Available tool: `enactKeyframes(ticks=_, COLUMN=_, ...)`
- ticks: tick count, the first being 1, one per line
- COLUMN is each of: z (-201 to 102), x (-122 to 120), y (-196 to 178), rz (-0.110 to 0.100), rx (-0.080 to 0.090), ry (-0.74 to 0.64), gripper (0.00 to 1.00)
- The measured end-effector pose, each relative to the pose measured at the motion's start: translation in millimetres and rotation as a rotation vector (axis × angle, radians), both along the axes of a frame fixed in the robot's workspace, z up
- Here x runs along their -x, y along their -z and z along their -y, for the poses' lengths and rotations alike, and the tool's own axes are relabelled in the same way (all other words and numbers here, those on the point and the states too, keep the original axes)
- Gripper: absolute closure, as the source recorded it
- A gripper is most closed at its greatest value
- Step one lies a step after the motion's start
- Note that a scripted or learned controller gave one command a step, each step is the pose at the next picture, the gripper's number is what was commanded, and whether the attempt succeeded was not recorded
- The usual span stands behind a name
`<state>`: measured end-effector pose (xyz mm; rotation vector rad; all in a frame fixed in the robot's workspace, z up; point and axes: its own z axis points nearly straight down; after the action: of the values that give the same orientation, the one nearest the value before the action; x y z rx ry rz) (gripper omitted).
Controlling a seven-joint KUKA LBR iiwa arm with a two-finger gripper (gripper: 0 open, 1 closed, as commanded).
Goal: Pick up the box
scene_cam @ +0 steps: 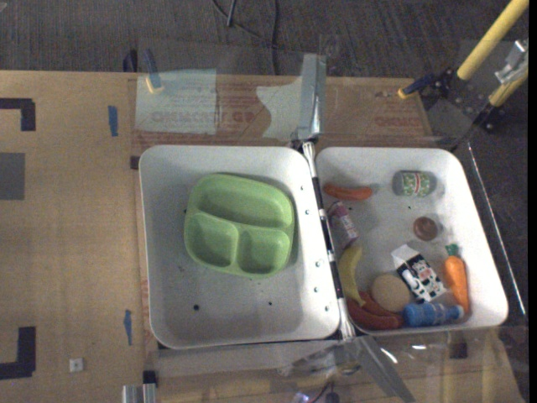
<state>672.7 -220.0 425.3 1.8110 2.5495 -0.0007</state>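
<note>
The box (419, 274) is a small white carton with black and red print. It lies tilted in the lower part of the right bin (478, 217). A tan round bun (389, 292) touches its left side, an orange carrot (457, 280) lies just to its right, and a blue bottle (430, 314) lies right below it.
The right bin also holds a yellow banana (349, 272), two red sausages (348, 192) (373, 316), a green-white can (414, 183), a brown disc (426, 227) and a purple item (341, 222). A green divided plate (241, 225) sits in the left bin (168, 309). A yellow pole (495, 32) stands at the top right.
</note>
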Motion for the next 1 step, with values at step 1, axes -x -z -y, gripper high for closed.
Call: enactKeyframes(ticks=1, z=-1.3, x=-2.2, y=-10.3, rz=0.005, rx=0.003, ry=-0.005, gripper=1.00)
